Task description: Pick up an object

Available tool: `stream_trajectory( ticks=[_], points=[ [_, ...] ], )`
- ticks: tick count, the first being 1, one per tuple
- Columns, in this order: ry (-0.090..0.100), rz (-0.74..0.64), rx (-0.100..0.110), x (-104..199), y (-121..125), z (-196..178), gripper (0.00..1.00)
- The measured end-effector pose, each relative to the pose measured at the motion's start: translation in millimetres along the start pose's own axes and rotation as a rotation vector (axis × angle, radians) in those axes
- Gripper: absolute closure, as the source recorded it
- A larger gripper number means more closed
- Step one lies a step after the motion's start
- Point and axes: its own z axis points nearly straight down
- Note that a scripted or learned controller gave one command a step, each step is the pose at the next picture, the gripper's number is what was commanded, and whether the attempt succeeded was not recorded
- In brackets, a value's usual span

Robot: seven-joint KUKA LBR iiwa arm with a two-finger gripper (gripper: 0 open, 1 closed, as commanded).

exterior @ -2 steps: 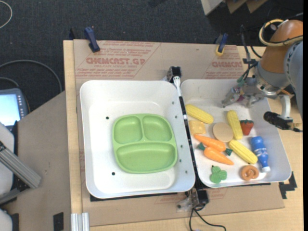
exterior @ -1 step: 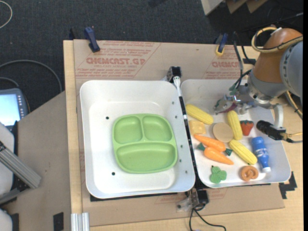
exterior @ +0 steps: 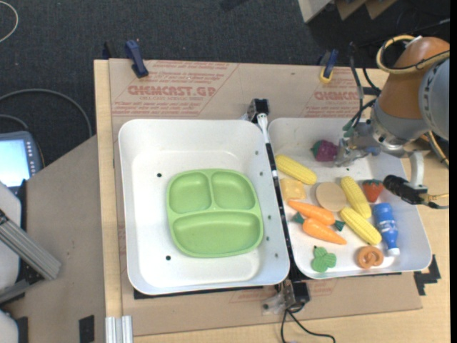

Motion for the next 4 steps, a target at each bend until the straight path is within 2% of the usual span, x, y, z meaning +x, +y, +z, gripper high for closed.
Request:
stream_trajectory(
  ticks=[1, 2, 3, 4],
  points=[
    [0.000, 0.001, 0.001, -0.2, -0.4, 0.8, 0.00],
    [0.003, 0.003, 0.008, 3.5, -67.0, 11.9, 0.00],
    [0.000, 0.002, -0.001, 3.1, -63.3, 0.6, 1.00],
    [0.000, -0.006, -0.003, 57.8, -19.4, 11.5, 1.00]
  ],
)
